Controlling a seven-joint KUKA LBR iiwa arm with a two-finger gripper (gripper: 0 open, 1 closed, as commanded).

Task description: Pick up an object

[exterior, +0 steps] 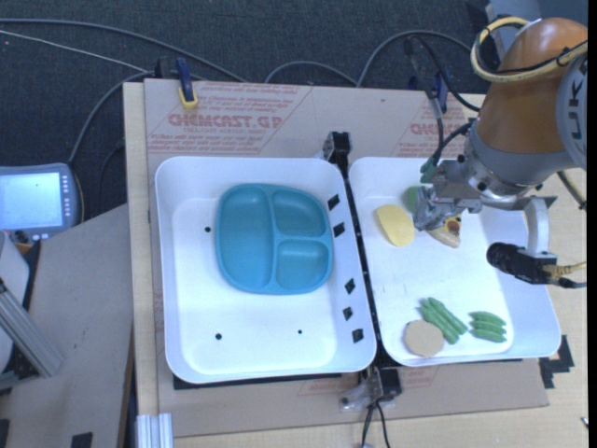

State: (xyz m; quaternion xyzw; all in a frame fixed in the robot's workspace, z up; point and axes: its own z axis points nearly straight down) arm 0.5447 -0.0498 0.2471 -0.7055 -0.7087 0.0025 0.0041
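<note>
gripper (437, 215) low in the right bin (522, 343), can't tell its state. yellow piece (395, 224) just beside at 9 o'clock, long axis 11-to-5.

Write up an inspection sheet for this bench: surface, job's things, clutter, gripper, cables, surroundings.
Surface: two white bins side by side, left bin and right bin, on a board with red print.
Job's things: in the right bin a yellow piece, green pods, a second green pod, a tan disc, and a green item and a tan item partly hidden by the arm.
Clutter: blue divided plate in the left bin.
Gripper: gripper low over the right bin's far part; state cannot be told.
Cables: grey cables across the dark floor behind the board.
Surroundings: small screen at left.
</note>
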